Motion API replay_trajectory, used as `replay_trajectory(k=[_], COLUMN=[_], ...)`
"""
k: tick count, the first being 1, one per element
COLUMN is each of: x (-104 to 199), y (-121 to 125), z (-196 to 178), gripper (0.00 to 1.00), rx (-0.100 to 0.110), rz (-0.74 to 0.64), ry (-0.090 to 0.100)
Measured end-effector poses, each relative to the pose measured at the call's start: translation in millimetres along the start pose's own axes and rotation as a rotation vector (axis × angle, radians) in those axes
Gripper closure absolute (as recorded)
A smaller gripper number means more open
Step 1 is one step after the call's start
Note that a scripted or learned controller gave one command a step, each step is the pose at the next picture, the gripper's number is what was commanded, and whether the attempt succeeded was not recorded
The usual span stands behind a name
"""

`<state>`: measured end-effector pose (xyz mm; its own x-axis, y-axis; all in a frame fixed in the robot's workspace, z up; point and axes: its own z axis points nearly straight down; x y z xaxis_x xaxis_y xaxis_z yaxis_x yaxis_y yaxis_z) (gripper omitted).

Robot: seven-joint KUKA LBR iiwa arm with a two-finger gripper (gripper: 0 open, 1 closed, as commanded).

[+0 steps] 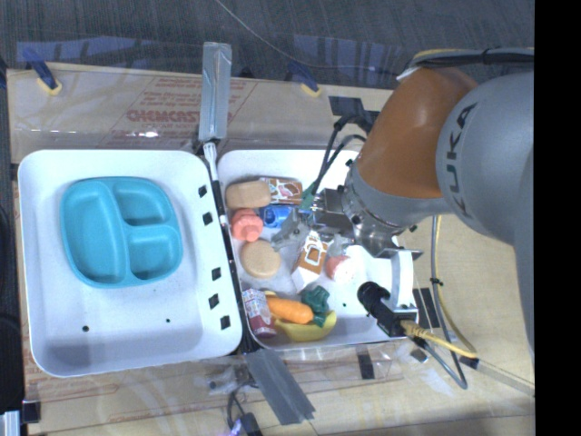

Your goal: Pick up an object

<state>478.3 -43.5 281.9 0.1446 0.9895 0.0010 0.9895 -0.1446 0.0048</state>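
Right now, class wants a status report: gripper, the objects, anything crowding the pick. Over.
Gripper low in right bin, fingers unclear. Nothing seen held. Toy foods packed close: carrot, round bun, pink piece. Blue tray alone in left bin.

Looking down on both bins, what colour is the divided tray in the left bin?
Light blue; the divided tray shows clearly in the camera view.
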Motion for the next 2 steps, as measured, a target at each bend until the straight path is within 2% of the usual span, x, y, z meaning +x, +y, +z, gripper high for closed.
replay_trajectory(k=[1, 2], x=[-52, -63], y=[2, 28], z=[118, 180], gripper=[0.00, 0.00], rx=[0.018, 0.005], rz=[-0.057, 0.014], ry=[-0.002, -0.001])
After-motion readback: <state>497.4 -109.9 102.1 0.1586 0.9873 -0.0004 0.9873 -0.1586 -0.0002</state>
